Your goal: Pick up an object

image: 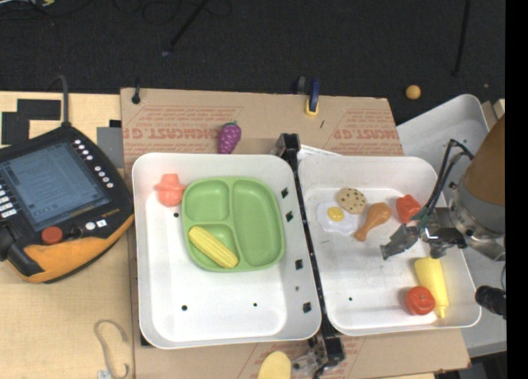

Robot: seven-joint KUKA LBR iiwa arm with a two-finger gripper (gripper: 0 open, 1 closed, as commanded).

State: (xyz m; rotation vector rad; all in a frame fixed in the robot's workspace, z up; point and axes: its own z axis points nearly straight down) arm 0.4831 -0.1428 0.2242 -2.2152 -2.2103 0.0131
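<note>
One gap matters to us: the grey two-finger gripper (398, 243) hangs with jaws spread and nothing between them, low in the right white bin (363, 319). The tan plastic drumstick (373, 220) lies just up-left, its long axis slanting toward the gripper.

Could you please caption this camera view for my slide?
Gripper above the right bin near a toy drumstick; corn in the left bin's green plate.

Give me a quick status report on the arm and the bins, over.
End effector low in the right bin, nothing seen between its fingers. Drumstick just beside it, yellow bottle and tomato nearby. Corn on the green plate, left bin.
</note>
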